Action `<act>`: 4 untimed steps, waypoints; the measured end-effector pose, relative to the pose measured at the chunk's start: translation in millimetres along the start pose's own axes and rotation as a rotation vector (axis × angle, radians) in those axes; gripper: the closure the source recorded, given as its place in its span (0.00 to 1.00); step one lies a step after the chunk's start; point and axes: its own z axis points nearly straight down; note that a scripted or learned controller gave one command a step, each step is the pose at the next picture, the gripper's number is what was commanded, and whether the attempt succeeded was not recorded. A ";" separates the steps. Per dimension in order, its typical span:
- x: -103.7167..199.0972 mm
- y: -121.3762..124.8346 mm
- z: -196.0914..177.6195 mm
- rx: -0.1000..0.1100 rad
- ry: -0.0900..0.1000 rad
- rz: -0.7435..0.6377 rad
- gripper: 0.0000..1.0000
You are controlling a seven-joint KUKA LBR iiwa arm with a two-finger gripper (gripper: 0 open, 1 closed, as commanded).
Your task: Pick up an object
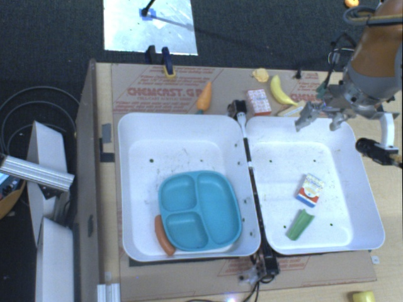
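Observation:
The right bin [352, 168] holds a small red, white and blue carton [309, 190] and, just below it, a green pickle-shaped piece [300, 224]. In the left bin [135, 168] lies a blue divided plate [199, 209] with an orange sausage [164, 235] against its lower left edge. My gripper [321, 120] hovers over the back edge of the right bin, well above the carton. Its two grey fingers [305, 118] are spread apart with nothing between them.
Behind the bins on the cardboard lie a carrot [204, 97], a pink box [259, 102], a banana [280, 91] and a small yellow piece [260, 75]. A blue clamp [167, 60] stands at the back left. A yellow object [363, 296] sits at the front right corner.

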 end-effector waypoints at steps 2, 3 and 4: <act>-50.5 -84.4 160.0 0.000 -0.003 0.006 0.00; -1.6 -131.5 166.4 0.004 0.002 0.001 0.00; -3.2 -128.3 155.1 -0.002 0.002 0.002 1.00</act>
